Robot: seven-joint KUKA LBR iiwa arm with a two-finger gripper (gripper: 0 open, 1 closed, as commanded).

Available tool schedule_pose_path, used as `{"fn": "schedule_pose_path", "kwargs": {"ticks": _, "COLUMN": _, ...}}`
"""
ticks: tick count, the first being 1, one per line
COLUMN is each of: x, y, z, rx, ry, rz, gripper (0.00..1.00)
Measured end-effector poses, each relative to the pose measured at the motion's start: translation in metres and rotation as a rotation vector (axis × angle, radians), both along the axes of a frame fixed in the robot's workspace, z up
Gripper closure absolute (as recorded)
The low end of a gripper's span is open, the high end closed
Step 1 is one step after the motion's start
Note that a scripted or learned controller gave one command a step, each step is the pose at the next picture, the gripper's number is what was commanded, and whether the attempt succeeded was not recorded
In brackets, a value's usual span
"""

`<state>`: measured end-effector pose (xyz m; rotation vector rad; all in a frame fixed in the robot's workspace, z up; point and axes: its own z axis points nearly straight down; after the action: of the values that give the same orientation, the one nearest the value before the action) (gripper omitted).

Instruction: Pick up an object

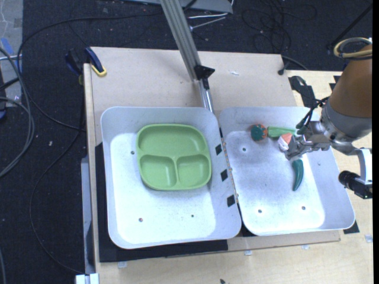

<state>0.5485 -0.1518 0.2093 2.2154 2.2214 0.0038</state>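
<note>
Camera view looks down at a slant on a wooden bench (148,76) bearing two shallow white bins side by side. On the left, the left bin (118,218) holds a light green plate (174,157) with three compartments, lying flat in the bin's upper middle part. On the right, the right bin (278,206) holds several small things near its upper edge and right half.

From the right the grey arm (349,111) reaches in, its orange band sitting above the wrist. Its gripper (294,149) hangs low over the upper right part of the right bin. Whether the jaws stand apart or together cannot be told, since the tips blur into the things beneath them.

A small red and white object (286,139) lies right at the gripper's tip, touching or just beside it; whether it sits between the jaws cannot be told. Left of it lies an orange piece (276,132), and at that piece's left end sits a round teal and orange ball-like object (257,132). A thin light green strip (283,129) runs along the top of the orange piece. Just below the gripper, a dark green pepper-shaped object (297,174) lies on the bin floor, long axis nearly upright in the picture, apart from the other things.

A slanted metal pole (180,28) rises from between the bins toward the top of the picture.
</note>
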Motion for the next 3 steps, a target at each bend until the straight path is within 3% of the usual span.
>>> {"fn": "schedule_pose_path", "kwargs": {"ticks": 1, "x": 0.001, "y": 0.000, "z": 0.018, "rx": 0.000, "ry": 0.002, "rz": 0.000, "gripper": 1.00}}
{"fn": "schedule_pose_path", "kwargs": {"ticks": 3, "x": 0.018, "y": 0.099, "z": 0.014, "rx": 0.003, "ry": 0.005, "rz": 0.005, "gripper": 1.00}}
